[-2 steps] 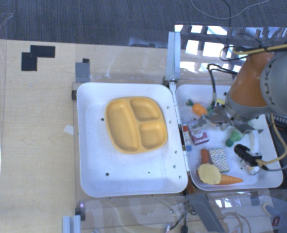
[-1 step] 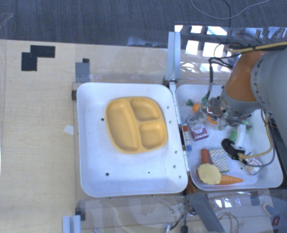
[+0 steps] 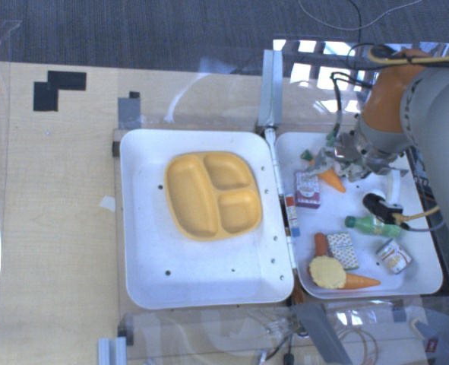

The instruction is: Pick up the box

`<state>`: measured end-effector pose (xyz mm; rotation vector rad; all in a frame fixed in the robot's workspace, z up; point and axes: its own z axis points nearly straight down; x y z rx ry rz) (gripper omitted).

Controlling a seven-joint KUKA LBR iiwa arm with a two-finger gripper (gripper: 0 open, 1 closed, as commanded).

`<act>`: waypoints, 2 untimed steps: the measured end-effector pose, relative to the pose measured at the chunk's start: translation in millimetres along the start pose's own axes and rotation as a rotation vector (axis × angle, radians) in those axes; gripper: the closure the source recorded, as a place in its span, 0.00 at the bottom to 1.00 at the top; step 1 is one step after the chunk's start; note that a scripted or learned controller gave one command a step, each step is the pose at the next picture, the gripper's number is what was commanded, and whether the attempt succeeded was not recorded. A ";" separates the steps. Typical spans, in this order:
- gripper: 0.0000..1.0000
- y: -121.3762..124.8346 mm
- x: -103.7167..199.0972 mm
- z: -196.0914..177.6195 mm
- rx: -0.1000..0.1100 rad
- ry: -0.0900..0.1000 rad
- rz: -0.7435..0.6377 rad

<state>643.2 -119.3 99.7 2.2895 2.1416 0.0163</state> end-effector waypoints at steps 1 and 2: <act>0.00 -45.3 29.4 1.0 -0.020 -0.005 -0.056; 0.00 -77.7 27.2 0.5 -0.025 -0.003 -0.003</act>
